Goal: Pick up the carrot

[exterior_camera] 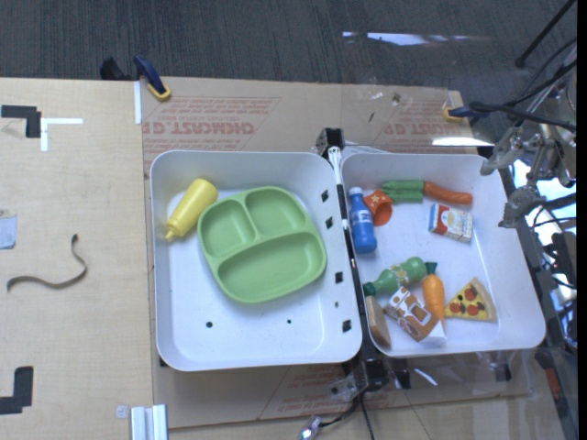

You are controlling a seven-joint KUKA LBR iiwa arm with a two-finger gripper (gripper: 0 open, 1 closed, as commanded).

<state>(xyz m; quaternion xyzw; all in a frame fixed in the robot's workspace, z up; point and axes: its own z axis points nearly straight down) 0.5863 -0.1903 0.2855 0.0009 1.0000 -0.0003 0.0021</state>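
Note:
The carrot (432, 295) is short and orange with a small green top. It lies in the right bin (514, 246), in the near half, with its top pointing to the far side. A pizza slice (471, 302) lies just to its right. A green bottle-shaped toy (400, 277) touches it on the left, and a printed snack box (414, 317) sits against its near end.
The right bin also holds a blue bottle (361, 227), a small red-orange piece (380, 206), a long green and red pepper-like toy (427, 192) and a white carton (451, 222). In the left bin (183, 319) are a green divided plate (263, 243) and a yellow bottle (189, 208). Cables and stands (537, 163) crowd the right side.

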